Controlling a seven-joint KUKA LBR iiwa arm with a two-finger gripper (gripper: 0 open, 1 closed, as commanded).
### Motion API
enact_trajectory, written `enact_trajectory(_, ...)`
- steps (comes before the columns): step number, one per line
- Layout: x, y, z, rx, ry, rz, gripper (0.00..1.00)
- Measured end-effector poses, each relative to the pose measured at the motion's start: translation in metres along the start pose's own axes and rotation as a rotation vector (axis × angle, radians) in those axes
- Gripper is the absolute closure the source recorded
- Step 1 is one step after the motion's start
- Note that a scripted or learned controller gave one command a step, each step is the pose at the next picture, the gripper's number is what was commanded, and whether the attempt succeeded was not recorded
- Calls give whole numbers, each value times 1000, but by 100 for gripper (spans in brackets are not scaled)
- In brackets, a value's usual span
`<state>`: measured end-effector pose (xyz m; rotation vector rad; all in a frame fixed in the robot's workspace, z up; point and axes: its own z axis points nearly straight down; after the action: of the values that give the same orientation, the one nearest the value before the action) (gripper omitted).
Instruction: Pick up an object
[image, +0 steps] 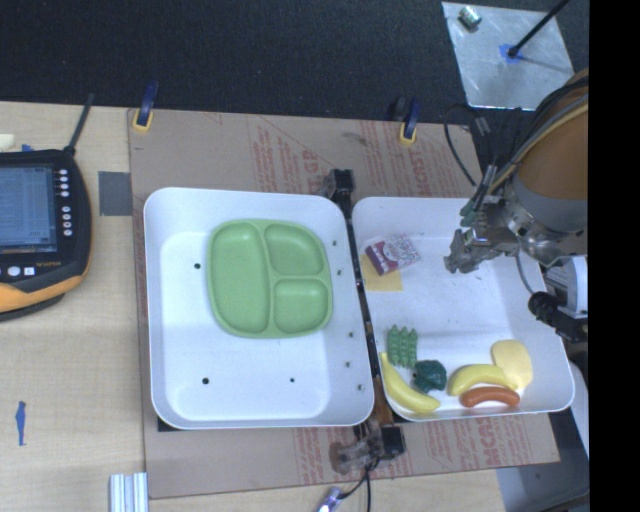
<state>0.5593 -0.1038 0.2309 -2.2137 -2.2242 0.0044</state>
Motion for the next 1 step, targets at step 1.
enact_trajectory(1,39,-80,40,2,0,0,0)
